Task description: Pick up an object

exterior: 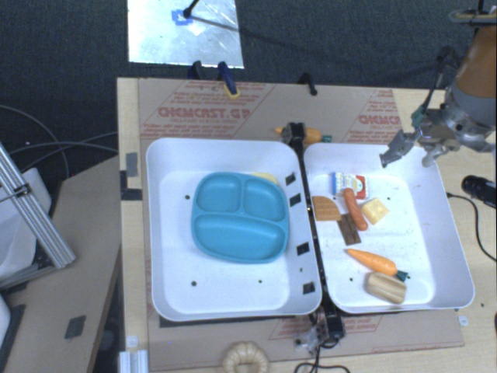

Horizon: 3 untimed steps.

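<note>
A blue divided plate (240, 215) was seen alone in the left bin (175, 286), while the 7 or so graspable food items (359, 228) were clustered in the right bin (443, 239), above whose far corner the gripper (411, 151) hung with 2 fingers spread, nothing between them.

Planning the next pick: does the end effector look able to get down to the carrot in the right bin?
Probably yes. The end effector hangs above the right bin's far edge, with nothing between it and the carrot. The carrot lies close to a tan block, which could crowd a finger.
</note>
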Each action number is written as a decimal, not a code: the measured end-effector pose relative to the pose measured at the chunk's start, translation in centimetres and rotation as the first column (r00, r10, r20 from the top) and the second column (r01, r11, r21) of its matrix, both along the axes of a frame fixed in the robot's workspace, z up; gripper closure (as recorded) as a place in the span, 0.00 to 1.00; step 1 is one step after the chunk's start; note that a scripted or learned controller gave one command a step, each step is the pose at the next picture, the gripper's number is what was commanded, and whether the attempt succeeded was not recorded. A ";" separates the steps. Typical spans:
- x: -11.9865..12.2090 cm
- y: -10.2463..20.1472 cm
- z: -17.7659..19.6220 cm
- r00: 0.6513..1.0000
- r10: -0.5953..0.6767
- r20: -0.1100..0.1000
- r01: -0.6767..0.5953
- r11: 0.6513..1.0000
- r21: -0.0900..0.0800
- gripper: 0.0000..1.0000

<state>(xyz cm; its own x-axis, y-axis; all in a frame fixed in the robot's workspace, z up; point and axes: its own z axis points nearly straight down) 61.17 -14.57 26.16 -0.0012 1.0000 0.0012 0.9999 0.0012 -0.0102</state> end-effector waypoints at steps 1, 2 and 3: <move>0.2 0.0 0.8 1.000 0.002 0.012 -0.002 1.000 -0.002 0.00; 0.7 1.0 -4.3 1.000 0.005 0.009 -0.005 1.000 -0.001 0.00; 0.9 0.8 -10.6 1.000 0.000 0.007 0.000 1.000 -0.001 0.00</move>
